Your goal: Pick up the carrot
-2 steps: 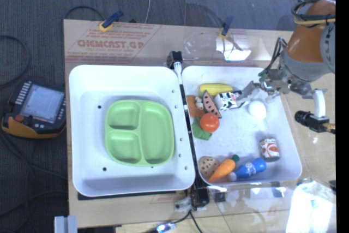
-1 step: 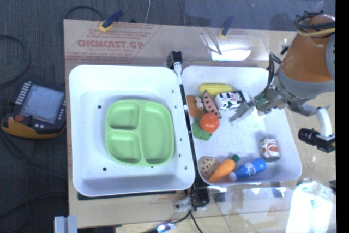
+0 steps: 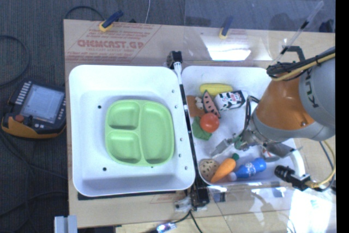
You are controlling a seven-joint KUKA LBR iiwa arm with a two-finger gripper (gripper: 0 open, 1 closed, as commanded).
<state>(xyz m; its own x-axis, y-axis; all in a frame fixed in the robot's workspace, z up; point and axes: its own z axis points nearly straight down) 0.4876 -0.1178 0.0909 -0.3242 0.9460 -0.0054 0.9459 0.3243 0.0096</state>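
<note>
The carrot (image 3: pixel 223 168) is orange with a small green top and lies slanted at the front of the right bin (image 3: pixel 256 75). It rests between a round cookie (image 3: pixel 206 165) and a blue bottle (image 3: pixel 251 167). My gripper (image 3: pixel 231 144) hangs just above and behind the carrot's green end, below the arm's orange band (image 3: pixel 278 109). Its two metal fingers (image 3: pixel 221 147) stand apart and open, with nothing between them. The carrot is not touched.
The right bin also holds a red tomato (image 3: pixel 209 121), a banana (image 3: pixel 215 88), a milk carton (image 3: pixel 229 99), a watermelon slice (image 3: pixel 211 104) and a green leaf (image 3: pixel 199 130). In the left bin (image 3: pixel 87 84) lies a green divided plate (image 3: pixel 139 132).
</note>
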